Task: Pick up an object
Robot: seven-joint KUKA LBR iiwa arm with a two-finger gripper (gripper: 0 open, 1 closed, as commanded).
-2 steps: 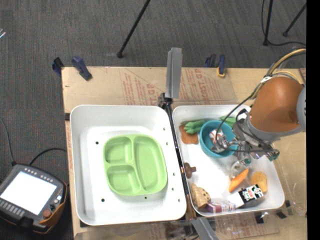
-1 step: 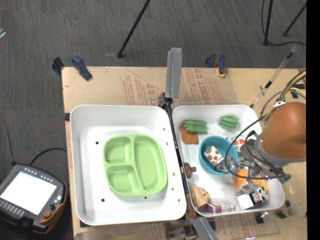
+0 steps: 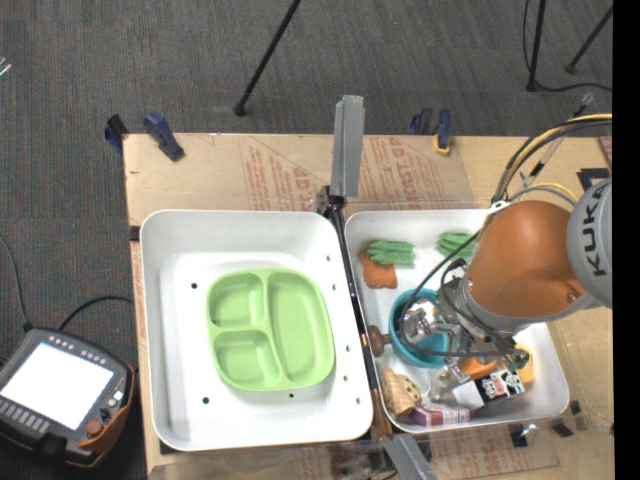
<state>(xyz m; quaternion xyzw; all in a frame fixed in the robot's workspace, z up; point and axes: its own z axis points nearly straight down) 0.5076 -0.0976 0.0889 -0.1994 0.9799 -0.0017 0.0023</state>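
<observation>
Orange-banded arm (image 3: 525, 263) hangs over the right bin (image 3: 556, 368), its gripper (image 3: 440, 336) low above a teal bowl (image 3: 408, 340) at lower right of the frame. Whether the jaws are open or closed cannot be told. A green tray (image 3: 268, 328) lies in the left bin (image 3: 170, 268).

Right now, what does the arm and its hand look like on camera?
Grey arm with black KUKA lettering, then a wide glossy orange band. Yellow and black cables loop along it. Below sits a metallic hand with exposed silver hardware.
</observation>
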